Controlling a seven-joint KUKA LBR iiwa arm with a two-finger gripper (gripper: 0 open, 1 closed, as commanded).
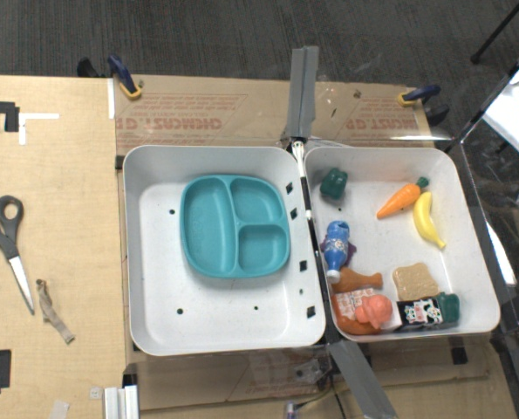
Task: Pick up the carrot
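The carrot (399, 199) lies in the right bin (374, 250), toward the bin's 1 o'clock corner, its green top pointing to 2 o'clock. A banana (427, 221) sits just beside it at 4 o'clock. The left bin (154, 264) holds a teal divided plate (235, 225).

Its colours, shapes and markings cannot be told here.
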